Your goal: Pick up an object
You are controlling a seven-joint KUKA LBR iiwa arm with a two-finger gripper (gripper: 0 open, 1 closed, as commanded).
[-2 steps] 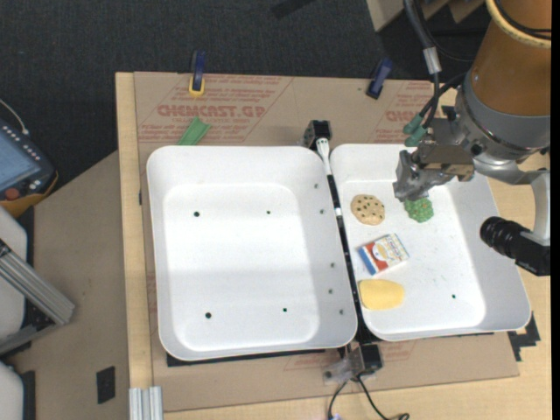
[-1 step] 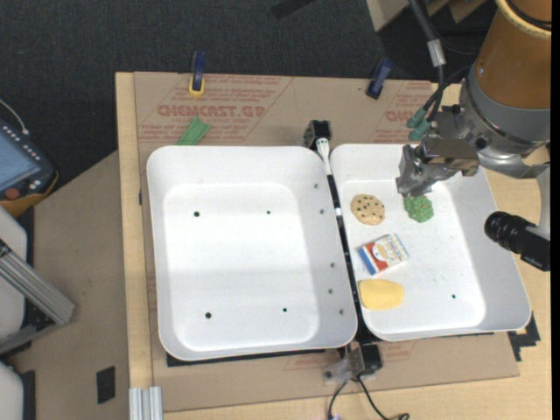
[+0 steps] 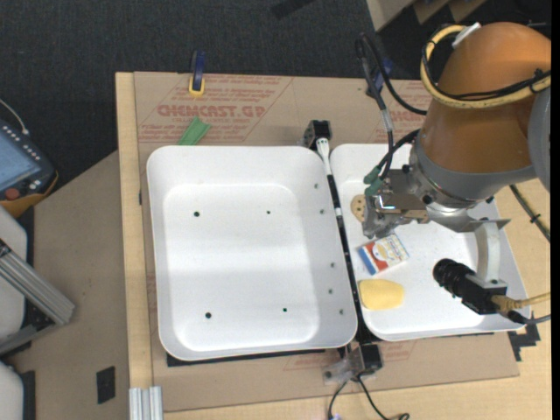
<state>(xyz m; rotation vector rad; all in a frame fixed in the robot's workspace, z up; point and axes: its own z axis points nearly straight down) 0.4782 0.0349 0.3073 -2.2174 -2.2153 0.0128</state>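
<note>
**Objects.** Three loose objects lie in the right bin [image 3: 437, 318], all in its left half. One flat packet [image 3: 386, 254], printed red, white and blue, lies tilted about midway along the bin, just on the near side of the gripper [image 3: 378, 226]. Whether the two touch cannot be made out. One yellow lump [image 3: 383, 294], rounded and smooth, lies just beyond the packet toward the bin's near edge, with a narrow strip of white floor between them. One tan disc [image 3: 358, 206] lies on the far side of the gripper, close to the wall next to the left bin [image 3: 236, 261], and is partly hidden by the gripper body.

**Arm.** The gripper points down into the right bin, above the floor between disc and packet. Whether the claw is open or closed cannot be told from this angle. The arm [image 3: 481, 86] enters from the right. Its broad orange band stands above the grey wrist and covers the bin's far right corner.

**Surroundings.** The left bin has four small dark dots on its floor, two far and two near. Both bins rest on one cardboard sheet [image 3: 262, 103] with red print. Beyond the left bin, one green strip [image 3: 192, 132] lies on the sheet and one blue-and-yellow clamp [image 3: 198, 70] sits at its far edge. Two black clips mark the seam between the bins: the far clip [image 3: 317, 133] and the near clip [image 3: 363, 358].
</note>
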